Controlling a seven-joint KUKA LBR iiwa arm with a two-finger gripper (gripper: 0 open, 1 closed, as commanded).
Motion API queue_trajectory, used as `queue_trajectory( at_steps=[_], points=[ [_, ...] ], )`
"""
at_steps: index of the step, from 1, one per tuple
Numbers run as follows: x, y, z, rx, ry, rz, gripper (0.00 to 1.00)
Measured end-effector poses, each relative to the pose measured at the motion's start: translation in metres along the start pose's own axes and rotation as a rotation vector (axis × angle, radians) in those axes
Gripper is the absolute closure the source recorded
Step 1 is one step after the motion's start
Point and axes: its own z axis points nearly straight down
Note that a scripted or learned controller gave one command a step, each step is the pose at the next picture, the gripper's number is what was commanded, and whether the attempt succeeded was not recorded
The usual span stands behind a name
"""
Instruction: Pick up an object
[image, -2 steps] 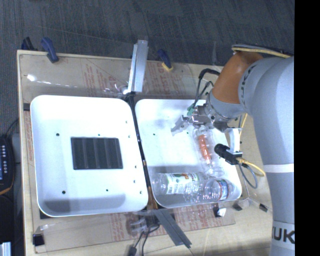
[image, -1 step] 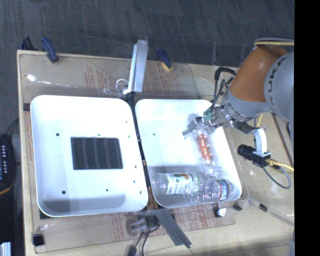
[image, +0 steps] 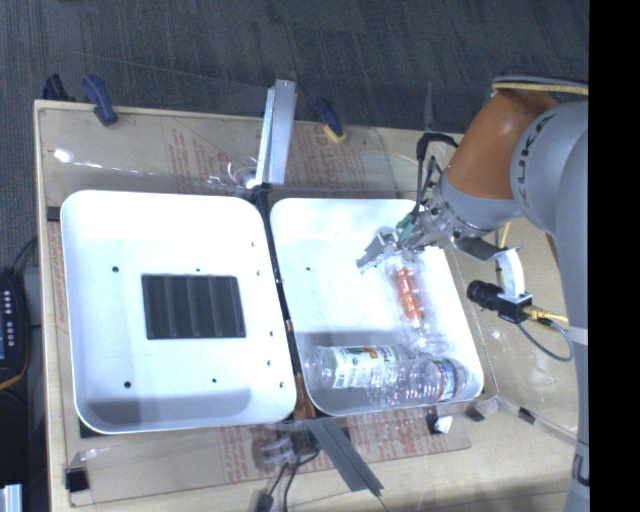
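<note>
Where the right bin (image: 300, 250) meets its near wall, a clear plastic bottle (image: 385, 372) lies on its side. Farther back, a slim clear bottle (image: 408, 292) with orange contents lies just below the gripper (image: 385, 247). The dark ribbed pad (image: 193, 306) sits in the left bin (image: 100, 250).

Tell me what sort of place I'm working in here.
Likely a lab bin-picking test bench: two white bins clamped to a wooden board, a grey arm with its gripper over plastic bottles.

You are seeing the grey, orange-banded arm (image: 520, 150) reaching in, its two-finger metal gripper (image: 385, 245) pointing down-left.
</note>
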Motion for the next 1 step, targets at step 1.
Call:
queue_trajectory(
  at_steps=[1],
  points=[
    [-0.0011, 0.0023, -0.0176, -0.001, 0.000, -0.041, 0.00]
  ],
)
